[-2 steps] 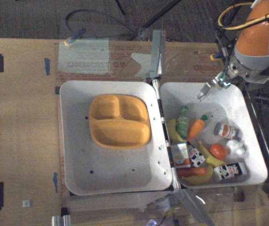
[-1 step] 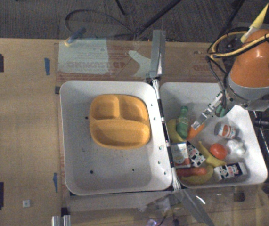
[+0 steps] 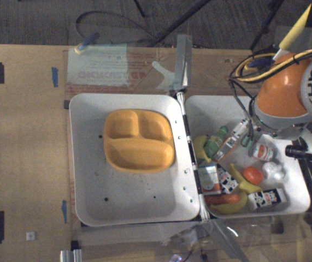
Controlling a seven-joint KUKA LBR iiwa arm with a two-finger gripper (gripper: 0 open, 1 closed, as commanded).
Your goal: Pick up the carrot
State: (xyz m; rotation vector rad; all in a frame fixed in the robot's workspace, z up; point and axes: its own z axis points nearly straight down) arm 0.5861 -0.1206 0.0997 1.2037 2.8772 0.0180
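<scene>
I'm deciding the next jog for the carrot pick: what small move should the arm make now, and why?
Probably shift the gripper toward the near edge of the right bin. The carrot lies there against a banana, beside the milk carton, while the gripper sits above the green bottle.

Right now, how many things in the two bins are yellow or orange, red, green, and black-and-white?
Yellow or orange: 3, the tray and two bananas
Red: 2, tomato and carrot
Green: 1, bottle
Black-and-white: 2, cartons
Total: 8
</scene>
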